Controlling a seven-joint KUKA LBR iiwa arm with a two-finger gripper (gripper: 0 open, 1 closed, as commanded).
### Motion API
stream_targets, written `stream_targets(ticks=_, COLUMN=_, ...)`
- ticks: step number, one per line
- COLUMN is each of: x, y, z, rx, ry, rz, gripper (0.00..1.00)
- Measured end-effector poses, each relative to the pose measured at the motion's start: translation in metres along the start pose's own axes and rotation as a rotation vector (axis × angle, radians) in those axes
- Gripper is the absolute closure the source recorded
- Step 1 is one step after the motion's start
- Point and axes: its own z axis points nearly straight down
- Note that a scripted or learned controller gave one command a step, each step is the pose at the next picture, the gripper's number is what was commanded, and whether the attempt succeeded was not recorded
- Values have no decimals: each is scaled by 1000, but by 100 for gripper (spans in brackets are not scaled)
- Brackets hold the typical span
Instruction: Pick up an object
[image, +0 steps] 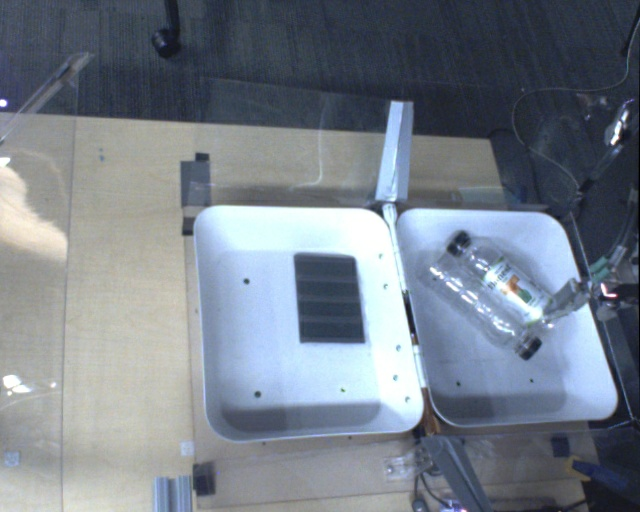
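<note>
A clear plastic bottle (489, 294) is seen lying slantwise on the floor of the right bin (560, 235), so nothing has been lifted. The gripper (562, 303) is placed at its near-right end; whether it is closed cannot be told. Grasping and raising are left.

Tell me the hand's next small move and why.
Probably nudge the hand left, over the clear bottle, then lower. The bottle lies on its side, slanted across the right bin; the hand sits at that bin's right rim, beside the bottle's lower end, not yet around it.
</note>
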Motion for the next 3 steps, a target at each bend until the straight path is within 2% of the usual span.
stream_targets(ticks=1, x=24, y=71, z=80, rx=1, ry=0, rz=-11, gripper=0)
stream_targets(ticks=2, x=6, y=120, z=149, rx=10, ry=13, rz=-230, gripper=0)
stream_targets(ticks=3, x=4, y=133, z=154, rx=46, ry=27, rz=-273, gripper=0)
